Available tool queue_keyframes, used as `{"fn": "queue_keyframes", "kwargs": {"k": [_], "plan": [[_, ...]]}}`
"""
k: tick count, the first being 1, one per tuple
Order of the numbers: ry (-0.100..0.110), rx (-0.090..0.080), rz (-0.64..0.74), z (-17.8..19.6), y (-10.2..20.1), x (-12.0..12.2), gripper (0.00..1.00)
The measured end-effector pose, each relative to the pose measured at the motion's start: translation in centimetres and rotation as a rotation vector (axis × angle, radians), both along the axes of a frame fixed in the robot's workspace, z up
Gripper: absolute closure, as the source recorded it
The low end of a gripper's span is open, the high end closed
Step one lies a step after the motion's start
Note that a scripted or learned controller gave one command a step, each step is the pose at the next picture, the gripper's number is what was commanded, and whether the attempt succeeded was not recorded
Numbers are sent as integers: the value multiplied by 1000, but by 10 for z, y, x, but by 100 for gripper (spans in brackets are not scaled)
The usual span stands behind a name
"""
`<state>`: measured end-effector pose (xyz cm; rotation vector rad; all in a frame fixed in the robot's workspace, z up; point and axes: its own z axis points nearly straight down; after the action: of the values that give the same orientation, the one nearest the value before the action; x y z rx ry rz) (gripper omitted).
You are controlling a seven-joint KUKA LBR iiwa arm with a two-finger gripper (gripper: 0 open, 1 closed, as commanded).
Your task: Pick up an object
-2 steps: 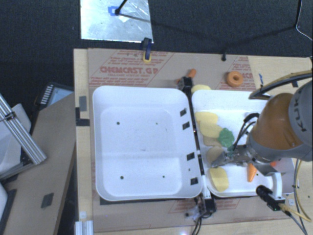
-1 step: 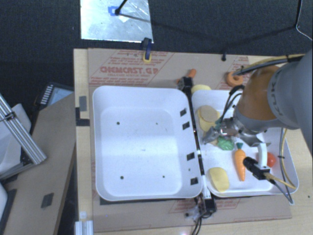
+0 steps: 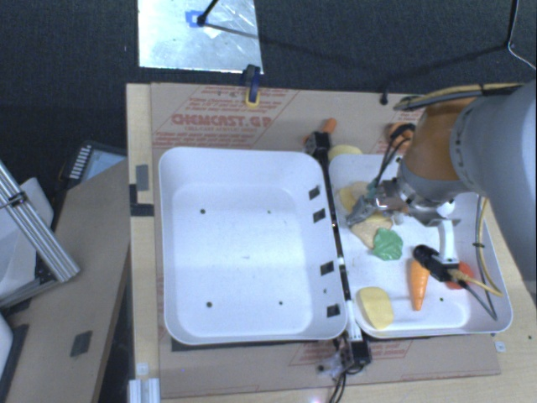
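Green piece (image 3: 388, 244) lies just beside tool (image 3: 367, 210), seemingly apart.

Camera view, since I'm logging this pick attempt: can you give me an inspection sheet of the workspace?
Surface: bench bearing a left bin and a right bin side by side.
Job's things: green piece, orange carrot, yellow piece and pale yellow piece, all in the right bin.
Clutter: clamp on the bench's far edge.
Grippers: tool low over the right bin, beside the pale yellow piece; nothing seen held.
Cables: thin black cable on the floor.
Surroundings: dark carpet, shiny sheet, metal frame at the left.
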<state>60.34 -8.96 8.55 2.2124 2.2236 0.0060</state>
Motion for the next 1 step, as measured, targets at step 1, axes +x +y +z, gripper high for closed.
{"fn": "queue_keyframes", "kwargs": {"k": [1], "plan": [[8, 1, -4, -1, 3, -34, 0]]}}
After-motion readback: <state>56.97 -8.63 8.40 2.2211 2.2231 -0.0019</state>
